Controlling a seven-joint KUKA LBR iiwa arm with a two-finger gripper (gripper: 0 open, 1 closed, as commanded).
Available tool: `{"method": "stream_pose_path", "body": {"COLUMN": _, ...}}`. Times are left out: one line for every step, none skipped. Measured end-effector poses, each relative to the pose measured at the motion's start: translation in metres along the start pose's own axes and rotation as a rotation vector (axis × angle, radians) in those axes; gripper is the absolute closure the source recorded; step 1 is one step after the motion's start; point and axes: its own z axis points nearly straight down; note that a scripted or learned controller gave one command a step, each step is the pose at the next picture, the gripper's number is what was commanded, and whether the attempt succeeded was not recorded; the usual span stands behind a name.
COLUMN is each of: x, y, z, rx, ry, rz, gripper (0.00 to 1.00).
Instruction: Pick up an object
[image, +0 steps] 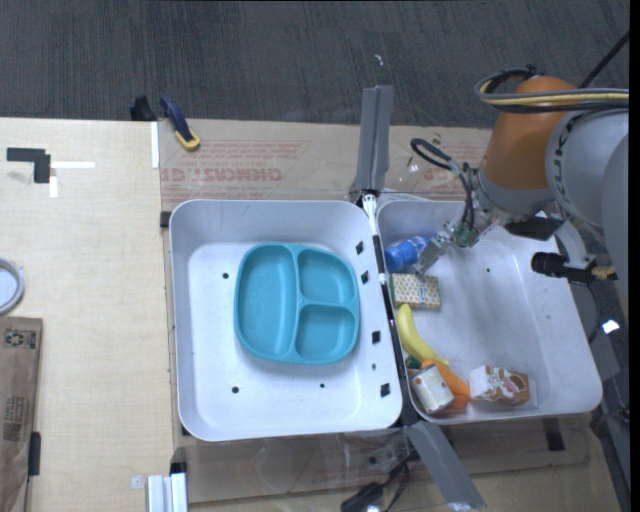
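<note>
Camera view, looking down at a slant on the bench. Two shallow white bins stand side by side. The left bin (200, 330) holds a teal divided plate (297, 303) with three compartments, lying flat near the bin's middle. The right bin (540, 330) holds the loose objects, all gathered toward its left and front sides: a blue object (404, 252) near the back left corner; a speckled tan square sponge (416, 290) just in front of it; a yellow banana (413, 338) along the left wall; an orange-and-white carton (437, 388) at the front left corner; and a clear packet with a brown and white pattern (498, 386) beside the carton, along the front wall.

The arm (560, 150), grey with an orange band, reaches in from the right over the back of the right bin. The gripper (432, 255) points down and leftward, its tip just beside the blue object and above the sponge. Whether the tool is spread or pressed together cannot be told at this scale; no object is visibly held.

A blue-and-yellow clamp (178, 124) lies on the bench behind the left bin.
</note>
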Motion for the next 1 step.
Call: {"method": "stream_pose_path", "body": {"x": -0.0020, "y": -0.0007, "z": -0.0101, "rx": -0.002, "ry": -0.004, "rz": 0.004, "gripper": 1.00}}
